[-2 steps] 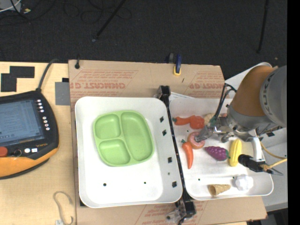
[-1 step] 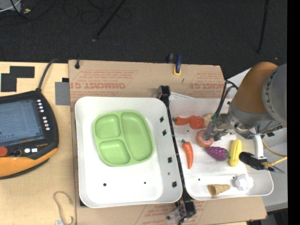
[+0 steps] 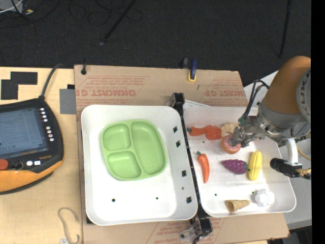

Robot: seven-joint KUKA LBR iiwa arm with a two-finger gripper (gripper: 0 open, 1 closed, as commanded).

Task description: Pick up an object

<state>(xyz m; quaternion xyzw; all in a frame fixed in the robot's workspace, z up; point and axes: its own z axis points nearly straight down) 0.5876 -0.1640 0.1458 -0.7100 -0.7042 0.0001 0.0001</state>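
My gripper (image 3: pixel 237 136) reaches in from the right and is low in the right bin (image 3: pixel 218 200), right over a pinkish-red round toy (image 3: pixel 230 146). Around it lie an orange-red toy (image 3: pixel 206 132), a red chili pepper (image 3: pixel 203 165), purple grapes (image 3: pixel 234 165), a yellow corn cob (image 3: pixel 255 165), a tan cone (image 3: pixel 237 205) and a white crumpled piece (image 3: pixel 263 197). The arm hides the fingertips, so whether anything sits between them is unclear.
The left bin (image 3: pixel 96 187) holds a green three-compartment plate (image 3: pixel 134 149). A black divider (image 3: pixel 185 156) separates the bins. A teach pendant (image 3: pixel 28 141) lies on the bench at the far left. Cardboard (image 3: pixel 152 85) lies under both bins.
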